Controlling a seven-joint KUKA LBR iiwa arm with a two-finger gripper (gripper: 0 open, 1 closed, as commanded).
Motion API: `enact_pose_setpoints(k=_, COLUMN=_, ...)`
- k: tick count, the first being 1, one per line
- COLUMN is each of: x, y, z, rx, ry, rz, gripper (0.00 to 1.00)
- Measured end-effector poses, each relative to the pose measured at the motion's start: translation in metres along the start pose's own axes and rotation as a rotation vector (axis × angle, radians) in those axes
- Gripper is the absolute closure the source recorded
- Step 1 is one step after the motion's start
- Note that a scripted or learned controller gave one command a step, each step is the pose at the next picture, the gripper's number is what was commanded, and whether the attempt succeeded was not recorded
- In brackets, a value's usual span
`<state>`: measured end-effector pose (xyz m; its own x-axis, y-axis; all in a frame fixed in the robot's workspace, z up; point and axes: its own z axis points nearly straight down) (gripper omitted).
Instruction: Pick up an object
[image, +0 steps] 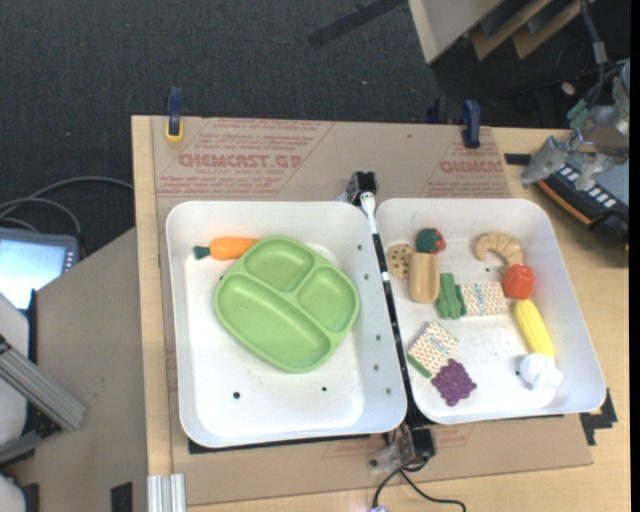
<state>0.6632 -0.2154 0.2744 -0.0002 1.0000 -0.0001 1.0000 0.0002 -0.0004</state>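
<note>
**Nothing picked yet: the toy food waits in the right bin**

Any object will do for this task, and most of the choices lie in the right bin. A yellow corn cob lies along its right side, with an orange-red tomato just above it and a small white piece below. A croissant sits near the top. Toward the middle, a bread roll, a green vegetable and a pale wafer crowd one another. A bunch of purple grapes and a patterned cracker lie lower left.

In the left bin there is a green divided plate with a carrot just beside its upper rim.

What looks to be the gripper hangs beyond the bins at the upper right, over the bench, well apart from every toy. Whether the claw is open or closed, I cannot tell from here.

To my eye the croissant or the grapes are the sounder picks, since each has free space around it. I would come straight down, centred, closing across the narrow width. The crowded middle group risks a nudge rather than a hold.
</note>
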Motion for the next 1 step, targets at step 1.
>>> enact_pose_setpoints(k=1, x=-0.0040, y=-0.0392, z=0.1143, rx=0.013, ry=0.004, rz=0.002, gripper=0.00)
